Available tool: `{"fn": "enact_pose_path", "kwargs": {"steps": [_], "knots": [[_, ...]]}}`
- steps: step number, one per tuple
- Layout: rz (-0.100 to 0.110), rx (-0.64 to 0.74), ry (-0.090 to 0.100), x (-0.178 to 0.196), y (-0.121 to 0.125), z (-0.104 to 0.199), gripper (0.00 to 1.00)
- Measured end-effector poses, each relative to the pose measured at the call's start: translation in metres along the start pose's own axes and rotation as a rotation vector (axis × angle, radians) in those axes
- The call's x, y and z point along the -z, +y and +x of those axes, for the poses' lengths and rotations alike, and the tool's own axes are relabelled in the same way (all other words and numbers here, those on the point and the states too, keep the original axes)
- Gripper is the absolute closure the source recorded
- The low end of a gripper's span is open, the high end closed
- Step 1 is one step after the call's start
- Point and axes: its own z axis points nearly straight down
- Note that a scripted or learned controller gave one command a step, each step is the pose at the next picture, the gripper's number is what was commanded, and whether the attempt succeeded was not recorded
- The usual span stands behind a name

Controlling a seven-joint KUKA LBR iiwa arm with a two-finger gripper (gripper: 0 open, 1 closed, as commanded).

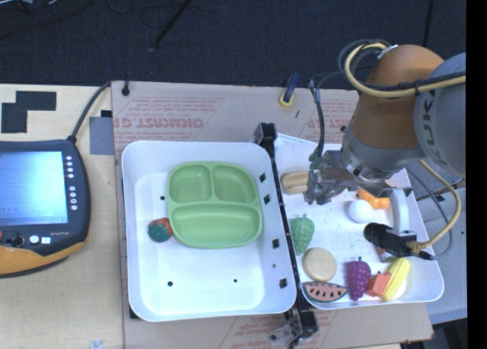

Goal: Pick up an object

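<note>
Hanging over the upper left part of the right bin (434, 283), the tool (319, 191) sat at the end of the grey arm (396, 112) with its orange band, which reached in from the right. Whether the tool was spread or pressed together could not be told; its dark parts blurred into one mass. Touching or just beside its left edge lay a tan bread-like roll (293, 182), the thing nearest the tool, though nothing could be seen pinched in it. Below the tool a green strawberry-shaped toy (302, 232) rested against the divider between the bins, and lower still lay a round beige cookie (319, 264), a watermelon slice (326, 291), a purple bunch of grapes (358, 275) and a yellow corn cob (396, 277). To the tool's right lay a white egg (359, 210) just beside an orange piece (374, 201). The left bin (144, 279) held a green divided plate (214, 204) with a small red-and-green toy (159, 230) touching its left edge. On the cardboard sheet (190, 112) spread over the desk behind the bins ran red print, seen reversed and too blurred to read with confidence. At the far left a control pendant (38, 203) lay with its screen lit, its text unreadable.
</note>
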Motion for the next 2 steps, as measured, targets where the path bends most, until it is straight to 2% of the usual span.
{"fn": "enact_pose_path", "kwargs": {"steps": [1,2], "knots": [[0.001,0.0,-0.001,0.0,-0.008,0.057,1.0],[0.003,-0.002,-0.002,-0.012,-0.012,0.098,1.0]]}}
